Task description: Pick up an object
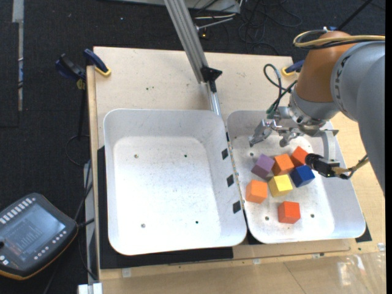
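Blocks sit clustered in the right bin: purple block, orange block, yellow block, blue block, a second orange block and red-orange block nearer the front. Another orange-red block lies partly under the arm. Left bin shows bare white floor with dark specks. Gripper hovers above the right bin's back part, just behind the cluster, fingers spread apart, nothing between them.

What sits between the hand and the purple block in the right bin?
Nothing visible. The hand hangs over the right bin's far part, and the purple block lies just nearer the camera with bare bin floor between. An orange block touches its right side, which may crowd a grasp.
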{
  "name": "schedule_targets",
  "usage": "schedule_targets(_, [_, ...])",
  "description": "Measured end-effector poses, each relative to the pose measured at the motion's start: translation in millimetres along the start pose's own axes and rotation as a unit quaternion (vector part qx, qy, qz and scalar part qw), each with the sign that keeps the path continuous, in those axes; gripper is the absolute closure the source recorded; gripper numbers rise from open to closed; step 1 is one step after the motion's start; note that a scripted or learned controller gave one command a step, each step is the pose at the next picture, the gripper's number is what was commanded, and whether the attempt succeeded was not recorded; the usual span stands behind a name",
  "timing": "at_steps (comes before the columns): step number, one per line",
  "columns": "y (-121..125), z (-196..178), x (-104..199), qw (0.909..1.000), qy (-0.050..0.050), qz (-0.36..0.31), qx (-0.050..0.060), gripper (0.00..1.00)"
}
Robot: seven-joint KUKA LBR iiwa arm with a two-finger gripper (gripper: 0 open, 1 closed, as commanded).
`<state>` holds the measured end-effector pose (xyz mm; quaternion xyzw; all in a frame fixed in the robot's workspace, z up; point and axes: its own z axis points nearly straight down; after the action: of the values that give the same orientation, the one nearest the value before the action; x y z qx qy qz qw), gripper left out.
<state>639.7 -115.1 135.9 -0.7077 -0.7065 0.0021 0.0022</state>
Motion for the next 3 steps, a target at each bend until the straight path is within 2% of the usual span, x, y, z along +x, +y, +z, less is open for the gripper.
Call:
schedule_targets(1, [-0.6, 43.4, 0.6, 1.0000, 0.000, -0.001, -0.001, 0.00])
schedule_targets(2, [1.1, 30.1, 0.1, 1.0000, 0.000, 0.000, -0.004, 1.00])
schedule_targets(3, [0.2, -33.7, 2.7, 1.0000, -0.001, -0.002, -0.007, 1.00])
